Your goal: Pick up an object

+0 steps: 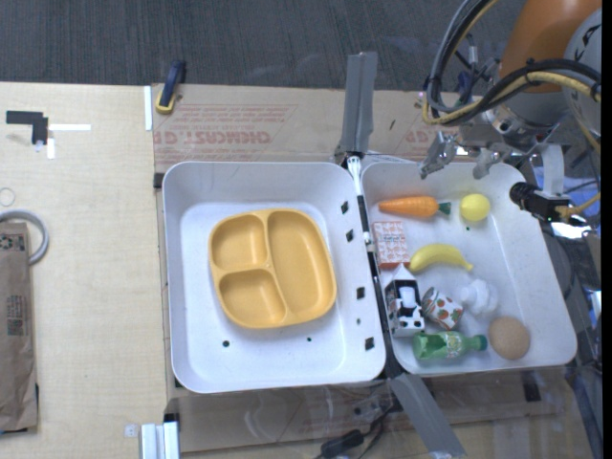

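Gripper (462,157) hangs open and empty at upper right, above the right bin's (550,285) far rim. Risk: descending here, fingers strike the rim, missing carrot (409,207) and lemon (474,207).

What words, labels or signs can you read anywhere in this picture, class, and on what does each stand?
"CHEMCAST", red, upside down, on the cardboard sheet behind the bins; the line beside it is too blurred to read.
Brown paper bag: dark printed marks, too small to read.
Small red-and-white packet: print too blurred.
Green bottle and little carton: labels unreadable.
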Motion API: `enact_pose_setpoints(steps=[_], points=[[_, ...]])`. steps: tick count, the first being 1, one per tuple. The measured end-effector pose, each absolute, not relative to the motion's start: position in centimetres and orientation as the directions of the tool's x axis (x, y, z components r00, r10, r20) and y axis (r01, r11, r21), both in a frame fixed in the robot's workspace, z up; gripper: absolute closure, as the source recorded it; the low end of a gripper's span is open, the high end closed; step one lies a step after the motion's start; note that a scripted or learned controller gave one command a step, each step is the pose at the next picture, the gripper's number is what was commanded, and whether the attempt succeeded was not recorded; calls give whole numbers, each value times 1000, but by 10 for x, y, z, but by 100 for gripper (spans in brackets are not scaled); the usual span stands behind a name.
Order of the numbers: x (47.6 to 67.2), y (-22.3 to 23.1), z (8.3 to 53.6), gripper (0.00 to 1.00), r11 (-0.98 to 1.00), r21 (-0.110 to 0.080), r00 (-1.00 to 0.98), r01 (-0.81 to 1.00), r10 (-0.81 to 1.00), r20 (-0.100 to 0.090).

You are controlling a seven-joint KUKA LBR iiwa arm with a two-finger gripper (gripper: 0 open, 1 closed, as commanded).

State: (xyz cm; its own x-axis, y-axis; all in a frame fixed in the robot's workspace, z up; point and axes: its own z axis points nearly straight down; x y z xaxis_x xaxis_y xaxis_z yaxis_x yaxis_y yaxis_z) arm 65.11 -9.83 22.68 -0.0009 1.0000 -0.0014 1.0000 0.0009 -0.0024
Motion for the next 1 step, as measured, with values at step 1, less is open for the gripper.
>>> enact_pose_setpoints(steps=[1], points=[[581, -93, 152, 0, 222, -2, -222, 975, 975, 0]])
